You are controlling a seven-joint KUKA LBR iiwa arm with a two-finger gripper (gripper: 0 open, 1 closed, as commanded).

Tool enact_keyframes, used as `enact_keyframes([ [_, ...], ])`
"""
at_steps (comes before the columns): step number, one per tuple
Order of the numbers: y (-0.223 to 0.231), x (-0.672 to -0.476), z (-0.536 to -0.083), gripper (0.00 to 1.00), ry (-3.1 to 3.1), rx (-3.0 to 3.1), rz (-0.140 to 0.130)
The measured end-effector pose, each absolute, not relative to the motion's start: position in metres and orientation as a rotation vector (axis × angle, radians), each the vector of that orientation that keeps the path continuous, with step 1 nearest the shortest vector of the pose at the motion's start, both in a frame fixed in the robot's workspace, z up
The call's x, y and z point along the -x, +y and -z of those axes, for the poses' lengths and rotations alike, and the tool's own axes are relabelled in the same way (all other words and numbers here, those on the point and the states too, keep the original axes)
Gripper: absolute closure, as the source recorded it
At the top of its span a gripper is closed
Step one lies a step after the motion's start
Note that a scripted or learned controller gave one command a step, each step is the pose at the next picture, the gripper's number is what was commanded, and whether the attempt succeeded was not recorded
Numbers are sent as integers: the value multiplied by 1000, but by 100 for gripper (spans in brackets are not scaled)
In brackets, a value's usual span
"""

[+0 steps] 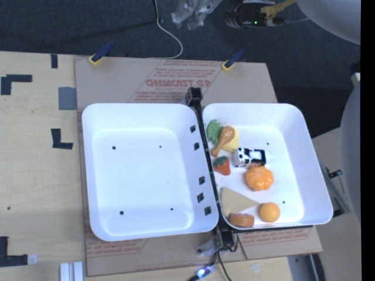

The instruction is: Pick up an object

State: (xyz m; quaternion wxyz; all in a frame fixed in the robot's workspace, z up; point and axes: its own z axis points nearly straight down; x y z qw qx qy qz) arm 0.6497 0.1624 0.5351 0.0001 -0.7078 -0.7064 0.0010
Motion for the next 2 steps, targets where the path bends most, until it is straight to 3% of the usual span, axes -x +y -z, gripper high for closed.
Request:
enact_keyframes([
  [2, 71, -635, -534, 100, -2218, 2224, -3],
])
